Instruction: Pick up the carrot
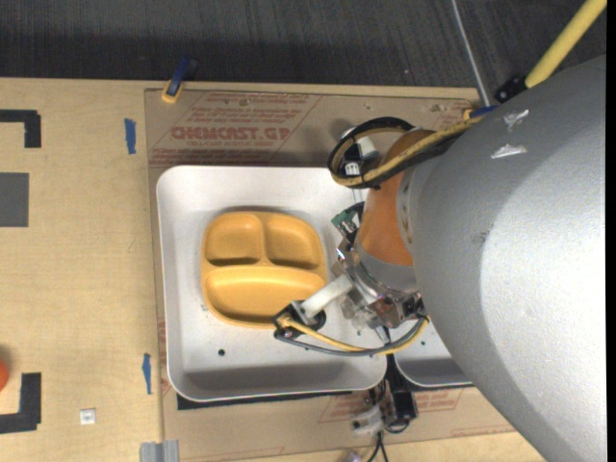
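Checking the overhead view, I found the arm reaching in from the right, with its wrist low over the right side of the left bin. The gripper hung just beside the yellow divided plate, near that plate's lower right corner. I could not tell whether it was spread or closed; the wrist and a loop of cable masked it.

I could not place the carrot. My guess was that it lay under the arm's bulk, in the right bin or at the left bin's right side. A small orange-red thing sat at the far left edge of the tabletop, cut off by the frame and too little of it to name.

Step in hand, as I judged it: the approach or descent, with no grasp confirmed. The next move called for sight of the carrot before any closing.

Room: the plate crowded the gripper on its left and the bin's right wall lay close under the wrist. The left bin's lower floor looked free. The cable loop trailed near the plate's rim and might snag.
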Motion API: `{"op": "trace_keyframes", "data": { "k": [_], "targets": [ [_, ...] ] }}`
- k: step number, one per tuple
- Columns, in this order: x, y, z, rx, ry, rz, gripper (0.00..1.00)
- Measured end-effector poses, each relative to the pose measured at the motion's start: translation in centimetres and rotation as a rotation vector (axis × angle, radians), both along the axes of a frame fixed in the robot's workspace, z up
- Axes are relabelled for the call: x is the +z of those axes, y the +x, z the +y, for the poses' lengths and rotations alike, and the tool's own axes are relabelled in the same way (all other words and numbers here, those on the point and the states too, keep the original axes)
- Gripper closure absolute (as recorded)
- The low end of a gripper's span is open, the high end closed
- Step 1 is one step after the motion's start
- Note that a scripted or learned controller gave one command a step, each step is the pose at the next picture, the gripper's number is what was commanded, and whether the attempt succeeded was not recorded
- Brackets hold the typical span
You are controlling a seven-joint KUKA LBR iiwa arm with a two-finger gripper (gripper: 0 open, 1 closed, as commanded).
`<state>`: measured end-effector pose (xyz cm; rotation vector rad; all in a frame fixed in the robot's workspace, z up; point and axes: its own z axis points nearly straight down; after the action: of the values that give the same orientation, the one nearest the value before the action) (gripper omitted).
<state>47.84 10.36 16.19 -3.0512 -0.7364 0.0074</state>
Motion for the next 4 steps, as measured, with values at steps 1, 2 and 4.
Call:
{"op": "trace_keyframes", "data": {
  "k": [1,2,4],
  "targets": [
    [0.0,0.1,5.1,-0.272,-0.002,-0.004,1.0],
    [11.3,1.1,0.2,-0.273,-0.003,-0.007,1.0],
    [2.1,4.3,8.3,-0.143,-0.002,-0.005,1.0]
  ]
}}
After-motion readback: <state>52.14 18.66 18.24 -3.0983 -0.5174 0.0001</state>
